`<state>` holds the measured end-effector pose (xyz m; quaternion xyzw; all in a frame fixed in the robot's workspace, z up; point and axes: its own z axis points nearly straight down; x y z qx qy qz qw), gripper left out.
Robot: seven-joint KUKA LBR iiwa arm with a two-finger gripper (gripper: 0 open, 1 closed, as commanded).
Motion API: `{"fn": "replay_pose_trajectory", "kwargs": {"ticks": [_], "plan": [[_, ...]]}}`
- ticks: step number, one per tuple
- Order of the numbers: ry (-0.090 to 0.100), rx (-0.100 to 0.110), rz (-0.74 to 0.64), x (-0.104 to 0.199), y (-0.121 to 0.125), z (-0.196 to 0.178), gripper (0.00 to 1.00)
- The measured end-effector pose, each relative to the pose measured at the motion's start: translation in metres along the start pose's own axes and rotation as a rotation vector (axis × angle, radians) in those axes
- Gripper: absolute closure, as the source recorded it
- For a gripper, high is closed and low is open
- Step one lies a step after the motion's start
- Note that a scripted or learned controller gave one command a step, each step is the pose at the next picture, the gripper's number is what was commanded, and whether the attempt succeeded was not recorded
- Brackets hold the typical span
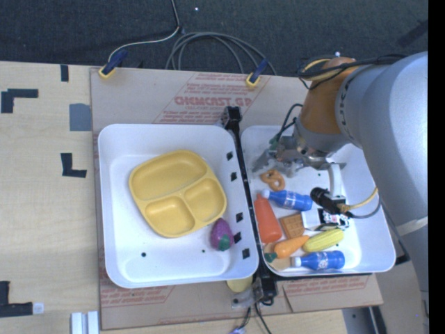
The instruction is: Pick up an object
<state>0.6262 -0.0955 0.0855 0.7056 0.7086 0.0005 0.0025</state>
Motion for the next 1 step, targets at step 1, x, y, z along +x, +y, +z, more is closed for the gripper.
{"fn": "replay_pose_trajectory", "kwargs": {"ticks": [1], "plan": [[0.003,0.005,0.002,-0.0008,0.0244,0.0007,0.00]]}}
